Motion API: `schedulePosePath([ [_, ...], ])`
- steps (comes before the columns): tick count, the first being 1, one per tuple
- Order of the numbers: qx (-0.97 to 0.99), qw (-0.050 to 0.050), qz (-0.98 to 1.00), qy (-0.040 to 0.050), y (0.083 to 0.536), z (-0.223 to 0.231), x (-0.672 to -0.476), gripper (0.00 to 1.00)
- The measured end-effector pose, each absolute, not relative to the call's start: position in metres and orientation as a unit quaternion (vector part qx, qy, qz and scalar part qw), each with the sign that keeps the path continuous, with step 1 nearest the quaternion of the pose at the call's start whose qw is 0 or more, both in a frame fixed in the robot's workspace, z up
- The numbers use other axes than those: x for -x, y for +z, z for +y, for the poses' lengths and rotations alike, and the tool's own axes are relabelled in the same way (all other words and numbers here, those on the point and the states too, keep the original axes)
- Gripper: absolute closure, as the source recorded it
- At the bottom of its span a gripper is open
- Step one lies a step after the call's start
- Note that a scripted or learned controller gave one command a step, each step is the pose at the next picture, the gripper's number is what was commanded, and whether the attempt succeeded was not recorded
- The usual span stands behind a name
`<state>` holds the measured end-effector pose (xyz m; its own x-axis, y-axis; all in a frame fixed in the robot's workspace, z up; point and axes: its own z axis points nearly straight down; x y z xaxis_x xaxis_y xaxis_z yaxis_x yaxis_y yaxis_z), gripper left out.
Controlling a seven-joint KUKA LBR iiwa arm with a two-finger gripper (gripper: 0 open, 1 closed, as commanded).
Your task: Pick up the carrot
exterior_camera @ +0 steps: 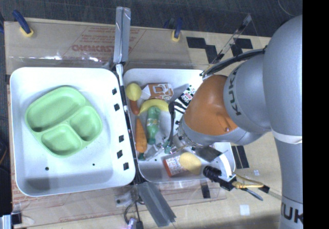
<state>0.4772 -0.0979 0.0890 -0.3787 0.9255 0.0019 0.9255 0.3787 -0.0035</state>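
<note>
The big grey arm [288, 94] came in from the right, its orange band [208, 107] hanging over the right bin [154, 174] and covering much of that bin's right half. The left bin [20, 120] carried a green divided tray [62, 120] toward its left side. Down in the right bin, the gripper [169, 143] sat somewhere under the wrist, and whether its fingers were apart or together I could not tell. The carrot [140, 135] lay lengthwise along the right bin's left wall, free of the gripper. Just beside it stood a green bottle [152, 122], with a banana [153, 105] above that and a lemon [133, 91] up in the near-left corner by the top wall. A red-labelled bottle [175, 165] rested against the bottom wall.
</note>
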Motion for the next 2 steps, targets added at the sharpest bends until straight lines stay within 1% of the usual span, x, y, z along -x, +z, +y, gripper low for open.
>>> schedulePosePath([
  [1,0.536,0.003,-0.844,0.0013,0.0882,-0.0986,-0.5384,0.0],
  [2,0.534,0.006,-0.845,0.0028,0.0941,-0.0988,-0.538,1.0],
])
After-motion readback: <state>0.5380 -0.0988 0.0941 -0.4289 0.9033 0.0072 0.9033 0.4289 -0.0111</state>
